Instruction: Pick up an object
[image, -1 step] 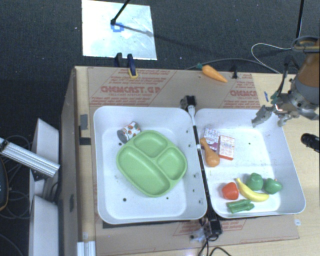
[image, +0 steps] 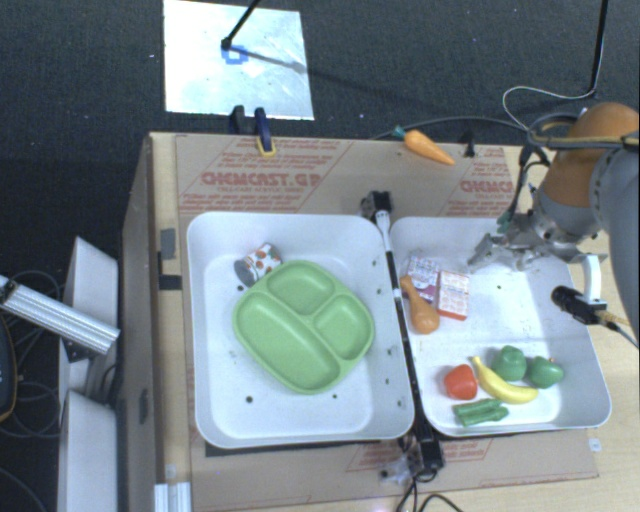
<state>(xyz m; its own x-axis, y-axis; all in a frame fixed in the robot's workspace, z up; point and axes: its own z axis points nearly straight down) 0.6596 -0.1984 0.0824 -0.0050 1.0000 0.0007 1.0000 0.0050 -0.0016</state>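
Note:
My gripper (image: 508, 248) hangs low over the far part of the right bin (image: 580, 345), below the arm's orange band (image: 598, 125). Nothing shows in its grasp. To its left in that bin lie two small snack packets (image: 423, 272) (image: 453, 295) and an orange carrot-like piece (image: 421, 306). Along the bin's near side sit a red tomato (image: 460, 381), a yellow banana (image: 504, 382), two green peppers (image: 511, 362) (image: 546, 372) and a green pod (image: 480, 411).
The left bin (image: 215, 400) holds a green divided plate (image: 303, 324) and a small tipped can (image: 258, 265). A loose carrot (image: 429, 147) lies on the cardboard behind the bins. A black-and-white fitting (image: 582, 298) hangs over the right bin's right side.

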